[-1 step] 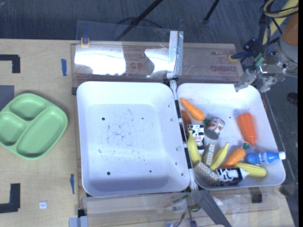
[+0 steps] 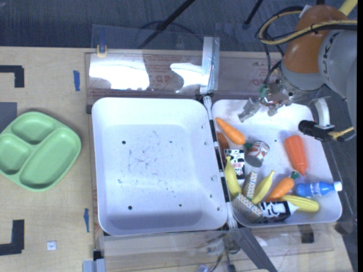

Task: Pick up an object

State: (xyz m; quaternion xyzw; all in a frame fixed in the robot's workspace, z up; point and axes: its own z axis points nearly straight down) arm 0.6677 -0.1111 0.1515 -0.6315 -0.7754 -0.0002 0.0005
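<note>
My gripper [image 2: 258, 108] hangs over the back of the right bin [image 2: 332, 169], its fingers spread and nothing between them. Just below it lies an orange carrot [image 2: 231, 131], pointing toward the bin's back left corner. Further forward are a small silver can [image 2: 257, 152], a fat orange carrot [image 2: 295, 153], a yellow banana [image 2: 231, 178], a second banana [image 2: 262, 187], a small carrot [image 2: 282, 187], a blue bottle [image 2: 316, 189] and a yellow corn-like piece [image 2: 301, 203]. All of them lie on the bin floor, apart from the gripper.
The left bin [image 2: 153, 152] is bare white with faint marks. A green divided plate [image 2: 37, 149] rests on the bench at far left. A metal divider post [image 2: 210, 67] and a clear panel stand behind the bins. A black-and-white patterned item [image 2: 275, 209] lies at the right bin's front.
</note>
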